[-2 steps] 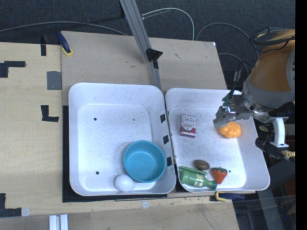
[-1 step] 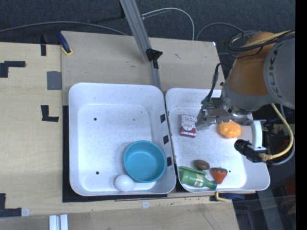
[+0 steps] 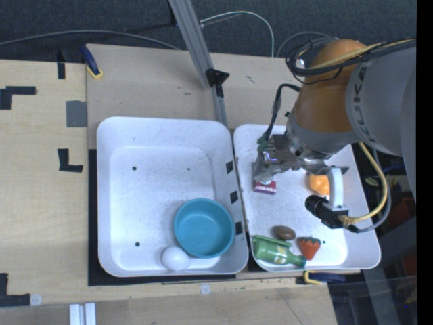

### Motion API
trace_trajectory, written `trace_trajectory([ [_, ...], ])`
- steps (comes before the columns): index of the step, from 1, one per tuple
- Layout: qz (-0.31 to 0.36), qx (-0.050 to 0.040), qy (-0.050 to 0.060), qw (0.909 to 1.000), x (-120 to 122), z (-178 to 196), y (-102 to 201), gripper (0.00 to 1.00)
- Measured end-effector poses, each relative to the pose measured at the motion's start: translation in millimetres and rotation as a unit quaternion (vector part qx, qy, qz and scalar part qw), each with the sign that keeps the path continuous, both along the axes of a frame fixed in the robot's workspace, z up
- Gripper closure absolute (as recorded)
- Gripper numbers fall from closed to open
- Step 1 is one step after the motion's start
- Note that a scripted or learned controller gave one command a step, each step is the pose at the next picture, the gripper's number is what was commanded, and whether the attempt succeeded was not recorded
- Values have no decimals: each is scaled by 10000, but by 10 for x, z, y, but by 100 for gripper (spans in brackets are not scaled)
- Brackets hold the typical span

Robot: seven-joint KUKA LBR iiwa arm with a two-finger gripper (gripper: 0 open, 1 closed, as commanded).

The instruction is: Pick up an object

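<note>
End effector (image 3: 265, 175) over right bin (image 3: 358, 249), red/white block (image 3: 264, 187) just below; grip state can't tell. Left bin (image 3: 108, 181): blue bowl (image 3: 203, 227), white ball (image 3: 174, 257).

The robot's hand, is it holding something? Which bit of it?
It cannot be told. The hand is low in the right bin, right at a small red and white thing, but no real grip shows.
</note>
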State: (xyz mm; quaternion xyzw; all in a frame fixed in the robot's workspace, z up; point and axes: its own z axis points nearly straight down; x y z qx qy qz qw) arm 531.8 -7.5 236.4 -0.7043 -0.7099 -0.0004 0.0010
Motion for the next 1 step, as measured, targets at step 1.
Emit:
trace_trajectory([
  [1, 2, 0, 6, 10000, -40, 20, 565, 100],
])
